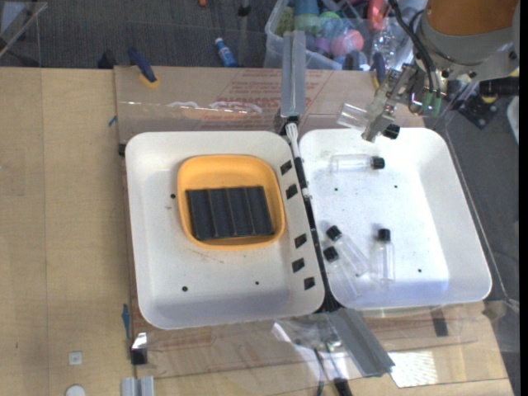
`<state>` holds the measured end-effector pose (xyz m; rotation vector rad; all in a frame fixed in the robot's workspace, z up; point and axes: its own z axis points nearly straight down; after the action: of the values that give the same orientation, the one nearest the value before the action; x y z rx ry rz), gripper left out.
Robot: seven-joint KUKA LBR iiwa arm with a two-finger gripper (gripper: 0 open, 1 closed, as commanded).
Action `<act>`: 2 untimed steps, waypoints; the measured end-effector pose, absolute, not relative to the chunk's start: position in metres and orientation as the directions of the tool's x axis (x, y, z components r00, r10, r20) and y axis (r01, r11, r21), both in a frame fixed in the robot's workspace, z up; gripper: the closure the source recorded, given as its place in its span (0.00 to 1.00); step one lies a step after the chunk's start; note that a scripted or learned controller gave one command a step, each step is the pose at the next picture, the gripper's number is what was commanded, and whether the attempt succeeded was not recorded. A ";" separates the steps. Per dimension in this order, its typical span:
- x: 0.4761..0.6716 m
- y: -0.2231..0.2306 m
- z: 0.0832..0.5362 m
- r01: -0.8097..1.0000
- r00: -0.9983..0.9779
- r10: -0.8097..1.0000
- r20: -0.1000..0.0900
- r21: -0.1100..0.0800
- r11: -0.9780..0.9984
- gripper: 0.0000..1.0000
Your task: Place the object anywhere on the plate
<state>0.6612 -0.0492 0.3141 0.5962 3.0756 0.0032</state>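
Note:
A yellow plate [191, 180] lies in the left white bin [157, 254], and a black ribbed block [229, 213] rests on it. My gripper [378, 122] hangs over the far rim of the right bin [445, 221], well to the right of the plate. Its fingers [388, 97] are shut on a clear vial [356, 114] with a black cap, held slanted above the bin's edge.
Three more clear vials with black caps lie in the right bin: one near the back [353, 163] and two near the front [383, 258] [351, 254]. A black divider strip [299, 213] runs between the bins. A tub of coloured items [330, 15] stands behind.

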 end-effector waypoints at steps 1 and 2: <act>0.661 -0.057 0.262 0.301 -0.954 0.301 -0.003 0.002 0.954 1.00; 0.659 -0.075 0.266 0.246 -0.969 0.246 -0.008 0.002 0.969 1.00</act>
<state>0.6591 -0.0753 0.2662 0.3888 3.1096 0.0021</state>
